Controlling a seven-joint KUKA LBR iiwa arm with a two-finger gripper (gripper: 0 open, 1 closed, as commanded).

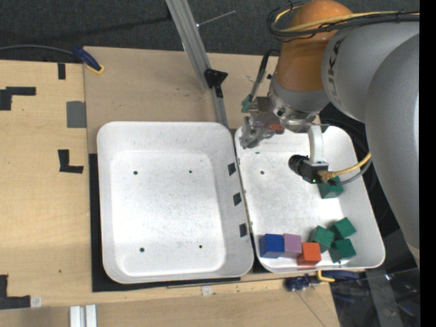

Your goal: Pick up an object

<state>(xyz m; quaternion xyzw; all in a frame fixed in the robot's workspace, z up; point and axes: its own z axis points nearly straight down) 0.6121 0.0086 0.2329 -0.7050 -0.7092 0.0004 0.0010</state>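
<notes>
beige bench is bearing two bins, and the gripper (253, 136) (grip state unclear, i cannot tell) is hovering over the right bin (272, 182) far corner, risking closing on nothing, well apart from the blocks (310, 245).

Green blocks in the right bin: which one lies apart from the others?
The green block by the black part of the arm, higher up; the other three cluster at the bottom.

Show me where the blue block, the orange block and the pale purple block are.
blue block (272, 244): camera view, middle of its top face.
orange block (310, 252): camera view, centre of its top.
pale purple block (292, 243): camera view, middle of its top.
</notes>
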